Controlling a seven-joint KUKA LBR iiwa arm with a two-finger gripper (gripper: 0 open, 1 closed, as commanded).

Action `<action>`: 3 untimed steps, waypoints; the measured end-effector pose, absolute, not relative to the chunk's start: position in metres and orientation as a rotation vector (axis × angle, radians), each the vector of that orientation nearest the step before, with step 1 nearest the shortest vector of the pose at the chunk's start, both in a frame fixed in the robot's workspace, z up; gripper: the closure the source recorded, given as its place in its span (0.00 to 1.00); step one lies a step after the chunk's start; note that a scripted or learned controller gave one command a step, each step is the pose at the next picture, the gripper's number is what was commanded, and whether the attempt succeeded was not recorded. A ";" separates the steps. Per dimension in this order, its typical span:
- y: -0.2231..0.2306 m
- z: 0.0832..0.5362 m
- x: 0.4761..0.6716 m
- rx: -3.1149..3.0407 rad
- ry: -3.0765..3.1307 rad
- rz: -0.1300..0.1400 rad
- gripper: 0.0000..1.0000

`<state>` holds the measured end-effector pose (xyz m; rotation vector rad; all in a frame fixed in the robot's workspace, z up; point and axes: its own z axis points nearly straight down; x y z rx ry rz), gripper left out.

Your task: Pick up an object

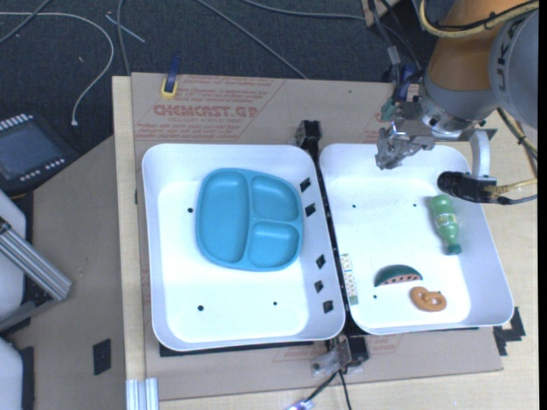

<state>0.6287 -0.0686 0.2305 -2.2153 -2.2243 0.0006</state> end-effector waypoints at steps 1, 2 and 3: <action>-0.023 0.238 0.615 -2.213 -2.225 -0.001 1.00; 0.032 0.233 0.605 -2.212 -2.224 0.000 1.00; 0.078 0.222 0.586 -2.214 -2.223 0.003 1.00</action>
